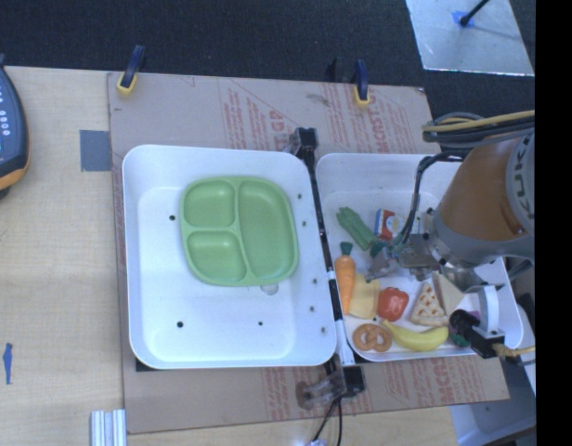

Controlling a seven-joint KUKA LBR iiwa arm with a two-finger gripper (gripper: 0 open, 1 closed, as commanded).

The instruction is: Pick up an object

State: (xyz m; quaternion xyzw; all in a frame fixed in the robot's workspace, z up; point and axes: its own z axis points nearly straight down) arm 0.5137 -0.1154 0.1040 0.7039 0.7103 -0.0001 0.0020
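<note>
Pale wooden bench [54,277] under brown cardboard sheet [221,110] bearing two shallow white bins [156,333]; gripper [390,260] spread unclear.

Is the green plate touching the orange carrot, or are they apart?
Apart. The camera view shows the green plate in the left bin and the carrot in the right bin, with both bin walls between them.
</note>
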